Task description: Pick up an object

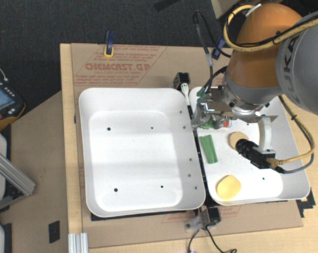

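Claw (210, 121) is low in the right bin (290, 186), just above the green block (208, 148), jaw state I can't tell — nothing lifted, yellow disc (228, 186) untouched.

Single arm (285, 46) entering from the upper right of the frame, its grey link filling the right edge and its orange band bulging at upper centre-right. Below the band, the grey wrist narrows toward the frame's centre. The gripper (207, 121) hangs at the wrist's lower left, just right of centre, pointing downward; its tips are masked by its own metal body and cabling. A black cylindrical fitting with a yellow cable projects from the wrist toward the lower right.
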You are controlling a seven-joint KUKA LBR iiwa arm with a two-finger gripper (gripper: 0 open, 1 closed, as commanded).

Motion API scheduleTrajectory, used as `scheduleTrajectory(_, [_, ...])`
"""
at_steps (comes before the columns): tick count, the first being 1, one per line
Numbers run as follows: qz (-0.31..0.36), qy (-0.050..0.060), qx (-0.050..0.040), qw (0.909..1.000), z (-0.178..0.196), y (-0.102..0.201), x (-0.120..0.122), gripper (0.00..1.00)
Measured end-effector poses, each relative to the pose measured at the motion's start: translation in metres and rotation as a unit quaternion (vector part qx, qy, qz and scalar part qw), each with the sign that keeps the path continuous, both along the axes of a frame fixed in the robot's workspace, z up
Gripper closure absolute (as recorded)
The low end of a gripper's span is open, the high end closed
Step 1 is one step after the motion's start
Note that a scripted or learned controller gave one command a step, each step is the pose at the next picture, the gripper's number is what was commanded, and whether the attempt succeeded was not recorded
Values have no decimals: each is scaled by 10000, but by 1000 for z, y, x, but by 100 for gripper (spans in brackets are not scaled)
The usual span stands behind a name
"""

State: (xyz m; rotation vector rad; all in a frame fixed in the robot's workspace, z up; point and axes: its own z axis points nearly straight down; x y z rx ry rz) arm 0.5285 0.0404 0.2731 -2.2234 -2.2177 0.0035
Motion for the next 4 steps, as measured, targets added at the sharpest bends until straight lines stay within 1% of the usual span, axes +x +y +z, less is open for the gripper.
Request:
scheduleTrajectory(1, [-17,-9,0,10000,25,-52,-30,100])
scheduleTrajectory(2, [18,-16,1,10000,34,-49,-29,100])
scheduleTrajectory(3, [19,-2,4,10000,29,-38,-27,100])
scheduleTrajectory(4, [33,-33,5,10000,41,-8,-6,100])
